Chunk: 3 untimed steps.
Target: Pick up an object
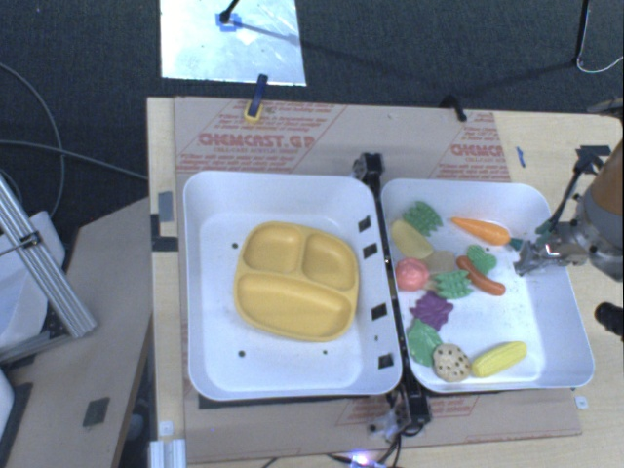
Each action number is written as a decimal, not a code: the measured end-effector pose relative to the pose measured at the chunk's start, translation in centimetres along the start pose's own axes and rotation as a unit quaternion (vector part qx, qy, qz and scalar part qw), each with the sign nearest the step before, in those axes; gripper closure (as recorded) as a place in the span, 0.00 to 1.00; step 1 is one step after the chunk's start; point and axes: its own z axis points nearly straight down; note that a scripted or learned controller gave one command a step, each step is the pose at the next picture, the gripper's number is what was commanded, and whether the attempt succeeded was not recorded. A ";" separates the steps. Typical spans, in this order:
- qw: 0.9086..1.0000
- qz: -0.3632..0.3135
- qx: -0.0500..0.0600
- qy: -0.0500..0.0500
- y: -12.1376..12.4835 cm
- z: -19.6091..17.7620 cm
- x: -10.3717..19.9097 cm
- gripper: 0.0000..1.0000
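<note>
Bench, seen from above at a slant:

- Left white bin [205,261]: held a yellow divided tray [295,281], three compartments, lying flat near the middle.
- Right white bin [561,330]: held toy food, crowded toward its left half.
  - Orange carrot [480,229], near the far wall, lying crosswise.
  - Green leafy piece [422,216], far left corner; pale yellow piece [410,240] just beside it.
  - Pink-red round fruit [411,274], against the left wall.
  - Red sausage [482,275], tilted, touching a small green piece [479,258] on its far side.
  - Another green leafy piece [451,284], between fruit and sausage.
  - Purple grape cluster [432,310], below that.
  - Green piece [423,341], near the left wall; speckled cookie [450,362] touching it.
  - Yellow corn cob [498,359], near the front wall, just beside the cookie.
- Gripper [535,253]: reached in from the right, over the right bin's right part, near the sausage's right end and apart from it. Nothing seen between its tips. Spread or pressed together: could not be told.
- Brown printed cardboard [292,139]: lay under both bins.
</note>
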 end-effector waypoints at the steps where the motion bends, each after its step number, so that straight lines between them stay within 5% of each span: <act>1: 1.000 -0.002 -0.002 0.000 0.1 -1.0 0.0 1.00; 3: 1.000 -0.006 -0.005 0.000 0.4 -3.1 0.1 1.00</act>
